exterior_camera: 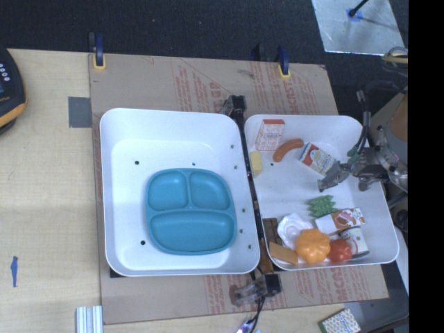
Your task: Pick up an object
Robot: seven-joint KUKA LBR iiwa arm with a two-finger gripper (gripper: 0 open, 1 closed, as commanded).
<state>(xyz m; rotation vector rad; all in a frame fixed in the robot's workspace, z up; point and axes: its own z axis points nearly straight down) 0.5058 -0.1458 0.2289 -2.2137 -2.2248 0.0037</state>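
Right now my gripper (333, 180) sits low over the right bin (374, 255), near its right wall; can't tell from this angle how my jaws stand, and nothing visible between them. Closest items: small carton (318, 158) just up-left of the tip, sausage (288, 149) beyond it, green leafy piece (321, 205) just below. Another carton (270, 134) lies at the bin's top left. Front corner holds a pile: orange pepper (312, 245), tomato (340, 251), boxes, white wrapper. Left bin (118, 186) holds a blue divided plate (191, 210), flat, centred. Both bins rest on a cardboard sheet (208, 82) clamped to a wooden bench (41, 186). Dark carpet (173, 12) behind.
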